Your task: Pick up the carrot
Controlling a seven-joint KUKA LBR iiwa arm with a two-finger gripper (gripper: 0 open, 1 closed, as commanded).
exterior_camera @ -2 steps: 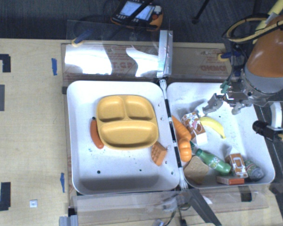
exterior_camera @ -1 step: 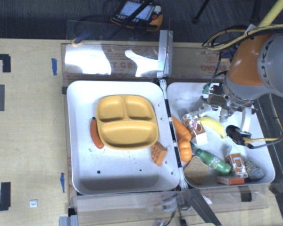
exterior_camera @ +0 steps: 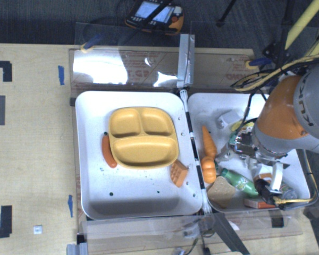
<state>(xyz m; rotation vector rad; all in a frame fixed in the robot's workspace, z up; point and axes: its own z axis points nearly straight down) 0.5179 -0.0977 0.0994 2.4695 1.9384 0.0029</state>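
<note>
My pincer hangs over the middle of the right bin. The wrist hides it from above, so I cannot tell how wide it stands, and I see nothing in it. The carrot lies along this bin's left wall, about halfway down it, thin end toward the far edge. It's near me but off to one side, not under me.

Here's the trouble as I judge it. The carrot sits tight to that wall, so if I come down square across it, my outer side could land on the rim instead of slipping in beside it. That would jam me or tip the bin.

Next worry is the orange ball, right at the carrot's thick end, touching or nearly so. It's the same colour and very close. If I aim a little toward the near edge, I could close on that instead.

The near-left corner is crowded too. The bread and the green bottle lie just beside the ball. A low sideways sweep could shove the bottle into the carrot and roll it.

And the carrot tapers. If I pinch near the thin end, it may well squirt out along the wall. Mid-body looks the safer bite.
</note>
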